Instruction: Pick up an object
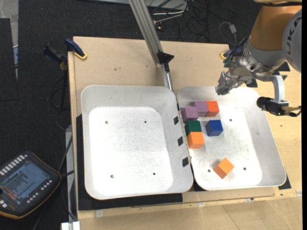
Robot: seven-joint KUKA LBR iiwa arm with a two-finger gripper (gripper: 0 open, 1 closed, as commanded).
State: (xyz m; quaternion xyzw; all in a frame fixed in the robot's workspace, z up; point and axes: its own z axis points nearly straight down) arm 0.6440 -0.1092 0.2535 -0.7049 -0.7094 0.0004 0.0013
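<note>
The arm is reaching in from the right, its gripper hanging over the far edge of the right bin, just beyond the cluster of blocks; whether it is spread or pressed together cannot be told at this angle, and nothing is showing in its grip. Candidate objects are lying in the right bin: a purple block, a second purple block and an orange-red block are sitting in a touching row, with a green block and an orange block stacked against the bin's left wall. A blue block and a lone orange block are standing apart. Likely risk: descending on the packed row, the gripper is liable to straddle two blocks or push them aside; the free-standing blocks are offering cleaner grasps.
</note>
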